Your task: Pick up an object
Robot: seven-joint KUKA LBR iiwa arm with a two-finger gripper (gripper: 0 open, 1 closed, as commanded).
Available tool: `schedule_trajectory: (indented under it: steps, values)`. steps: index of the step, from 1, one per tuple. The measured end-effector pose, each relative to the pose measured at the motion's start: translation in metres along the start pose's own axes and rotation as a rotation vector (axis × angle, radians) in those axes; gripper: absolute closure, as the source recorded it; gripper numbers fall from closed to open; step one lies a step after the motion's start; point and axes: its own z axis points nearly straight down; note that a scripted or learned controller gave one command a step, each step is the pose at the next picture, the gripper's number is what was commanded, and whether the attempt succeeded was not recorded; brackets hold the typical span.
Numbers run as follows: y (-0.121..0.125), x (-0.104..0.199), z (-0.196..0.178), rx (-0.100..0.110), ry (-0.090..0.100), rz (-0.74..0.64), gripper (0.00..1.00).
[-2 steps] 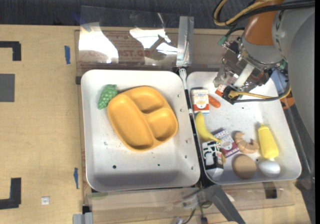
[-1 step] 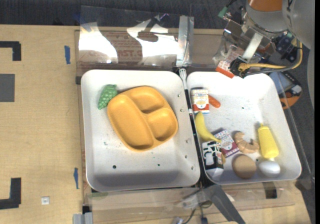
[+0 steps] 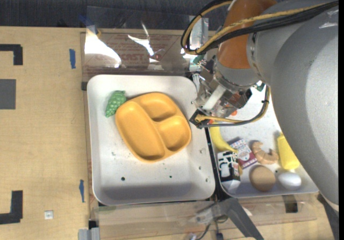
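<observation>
Yellow banana-shaped toy (image 3: 217, 138) is spotted at about 10 o'clock in the right bin (image 3: 269, 193), just under the gripper (image 3: 210, 106), so it's judged the likeliest pick. It's probably light, stiff plastic with a slick skin, so it's best taken across the narrow middle rather than the tapered ends. Whether the gripper is released or clenched can't be told from this angle. A printed packet (image 3: 239, 153) is crowded close to the toy at its 4 o'clock, so a clean approach might get fiddly. Over in the left bin (image 3: 107, 169), an orange divided plate (image 3: 153, 125) is parked roughly centre, with a green bunch (image 3: 114, 102) touching it at 10 o'clock.
</observation>
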Motion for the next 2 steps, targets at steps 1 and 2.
schedule_trajectory:
  steps: [1,2]
  values:
    - [-0.079,-0.074,0.027,-0.002,0.002,0.075,1.00]
    - [-0.028,-0.127,-0.142,-0.010,0.005,-0.399,1.00]
